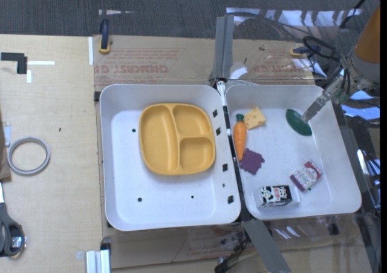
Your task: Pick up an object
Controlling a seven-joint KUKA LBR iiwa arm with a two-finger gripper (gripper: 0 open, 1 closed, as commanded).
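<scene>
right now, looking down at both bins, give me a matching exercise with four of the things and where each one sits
Things:
1. yellow divided plate
2. carrot
3. cow-print carton
4. dark green disc

Places:
A. near front edge of the right bin
B. right bin, along the wall shared with the left bin
C. left bin
D. back of the right bin, at the tip of the gripper

Pairs: 1-C, 2-B, 3-A, 4-D
</scene>
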